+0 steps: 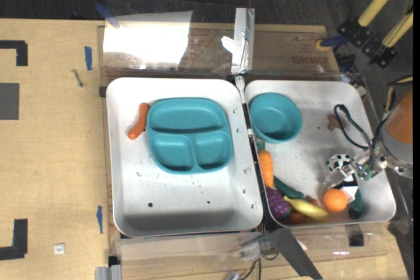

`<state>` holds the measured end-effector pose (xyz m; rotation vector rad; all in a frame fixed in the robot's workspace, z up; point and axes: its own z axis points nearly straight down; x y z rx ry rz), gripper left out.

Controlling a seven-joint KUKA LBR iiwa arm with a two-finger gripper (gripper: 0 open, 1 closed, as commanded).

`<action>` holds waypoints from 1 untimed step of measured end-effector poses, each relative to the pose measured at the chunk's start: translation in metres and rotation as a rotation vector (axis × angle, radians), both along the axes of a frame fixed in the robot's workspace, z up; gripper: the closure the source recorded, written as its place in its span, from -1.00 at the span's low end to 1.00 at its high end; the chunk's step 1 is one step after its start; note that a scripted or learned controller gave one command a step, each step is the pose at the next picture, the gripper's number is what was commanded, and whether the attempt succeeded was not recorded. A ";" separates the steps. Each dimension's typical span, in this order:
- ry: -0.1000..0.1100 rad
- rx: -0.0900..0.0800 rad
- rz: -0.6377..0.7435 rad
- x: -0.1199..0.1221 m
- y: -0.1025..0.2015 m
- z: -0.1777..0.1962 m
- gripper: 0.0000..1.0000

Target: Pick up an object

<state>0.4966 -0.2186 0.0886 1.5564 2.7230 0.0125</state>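
White plastic makes up both bins on the tan bench [46, 160], and we read them from the left. In the left bin [187, 210] we see an orange carrot [138, 121] lying close beside the left edge of a teal divided tray [190, 133], which sits in the upper half of that bin. Across the centre divider, the right bin [308, 160] holds a teal bowl [275, 117] in its upper left corner. Below the bowl a second carrot [266, 168] lies along the bin's left wall, and near its lower end we find purple grapes [278, 204], a yellow banana [307, 208] and an orange ball [335, 200] crowded along the front wall. A black loop of cable [350, 126] lies on the bin floor near the right wall. The tool [359, 170] sits low at the bin's right side, just above the orange ball, with the arm [400, 131] behind it. We cannot tell how the tool stands or whether it has hold of anything.
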 end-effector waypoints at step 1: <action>-0.009 -0.006 -0.001 0.002 -0.002 0.011 1.00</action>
